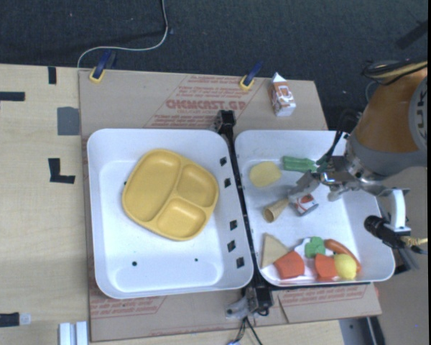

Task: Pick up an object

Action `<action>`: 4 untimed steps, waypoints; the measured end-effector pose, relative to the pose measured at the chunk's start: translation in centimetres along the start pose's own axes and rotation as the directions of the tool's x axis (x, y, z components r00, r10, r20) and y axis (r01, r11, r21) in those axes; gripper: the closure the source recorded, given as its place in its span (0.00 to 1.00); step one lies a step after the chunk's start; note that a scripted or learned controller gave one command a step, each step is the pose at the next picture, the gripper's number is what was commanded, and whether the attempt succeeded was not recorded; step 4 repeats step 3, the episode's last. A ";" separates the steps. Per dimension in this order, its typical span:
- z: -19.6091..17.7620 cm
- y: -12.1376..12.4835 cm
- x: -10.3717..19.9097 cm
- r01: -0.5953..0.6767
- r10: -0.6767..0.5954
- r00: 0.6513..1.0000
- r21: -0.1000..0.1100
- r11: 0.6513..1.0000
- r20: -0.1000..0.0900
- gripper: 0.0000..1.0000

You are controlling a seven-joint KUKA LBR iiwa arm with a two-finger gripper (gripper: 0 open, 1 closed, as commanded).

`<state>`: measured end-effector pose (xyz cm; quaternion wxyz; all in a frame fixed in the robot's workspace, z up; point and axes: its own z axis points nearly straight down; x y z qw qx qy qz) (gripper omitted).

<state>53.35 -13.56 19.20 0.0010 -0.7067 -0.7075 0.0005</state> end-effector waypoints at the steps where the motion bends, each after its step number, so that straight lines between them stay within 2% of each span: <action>1: 11.2 4.2 -0.8 0.000 0.000 1.000 -0.007 1.000 0.004 0.00; 2: 9.4 4.4 -0.8 0.001 -0.001 1.000 -0.011 1.000 0.004 1.00; 3: 0.2 2.1 11.0 0.011 -0.011 1.000 -0.008 1.000 -0.003 1.00; 4: 0.2 2.1 11.0 0.011 -0.011 1.000 -0.008 1.000 -0.003 1.00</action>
